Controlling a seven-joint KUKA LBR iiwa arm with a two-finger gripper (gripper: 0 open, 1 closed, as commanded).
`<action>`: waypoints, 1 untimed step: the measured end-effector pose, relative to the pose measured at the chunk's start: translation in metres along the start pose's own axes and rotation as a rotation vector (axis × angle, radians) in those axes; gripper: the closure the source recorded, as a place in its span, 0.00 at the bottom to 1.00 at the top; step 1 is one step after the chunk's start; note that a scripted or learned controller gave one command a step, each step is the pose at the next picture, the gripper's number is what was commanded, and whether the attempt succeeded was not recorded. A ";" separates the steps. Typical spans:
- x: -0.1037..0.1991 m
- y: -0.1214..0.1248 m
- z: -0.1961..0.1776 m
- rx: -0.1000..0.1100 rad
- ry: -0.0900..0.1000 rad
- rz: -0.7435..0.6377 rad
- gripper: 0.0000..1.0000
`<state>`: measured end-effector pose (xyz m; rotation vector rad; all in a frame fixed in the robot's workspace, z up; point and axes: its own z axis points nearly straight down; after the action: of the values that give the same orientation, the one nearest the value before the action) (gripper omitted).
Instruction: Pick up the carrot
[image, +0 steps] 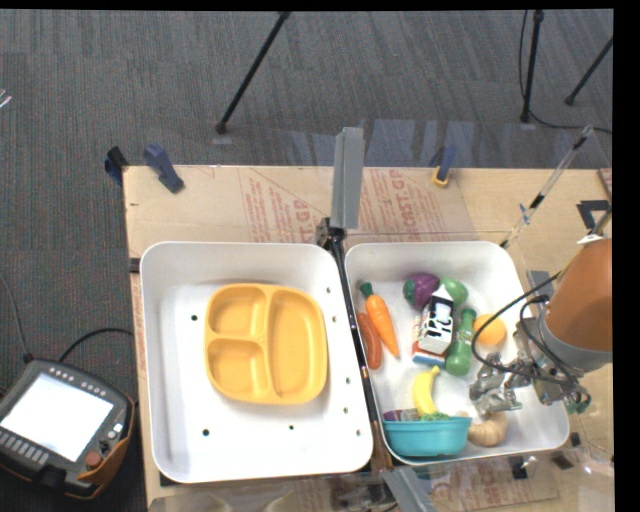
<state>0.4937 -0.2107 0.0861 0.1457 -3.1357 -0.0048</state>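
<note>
The carrot (381, 319), orange with a green top, lies in the right bin (500, 262) near its left wall, its green end pointing to the back. A second orange piece (368, 341) lies just left of it against the wall. My gripper (496, 388) hangs low over the right side of that bin, between an orange fruit (489, 330) and a potato (487, 432). It is well to the right of the carrot, and nothing shows in its grasp.
Between gripper and carrot lie a milk carton (434, 331), a green cucumber (463, 346), a banana (427, 390) and a teal bowl (428, 434). An eggplant (421, 289) sits at the back. The left bin (170, 300) holds a yellow divided plate (267, 342).
</note>
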 end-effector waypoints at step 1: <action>-0.018 -0.003 -0.137 0.007 -0.016 0.174 1.00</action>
<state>0.5121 -0.2129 0.2229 -0.1285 -3.1524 0.0053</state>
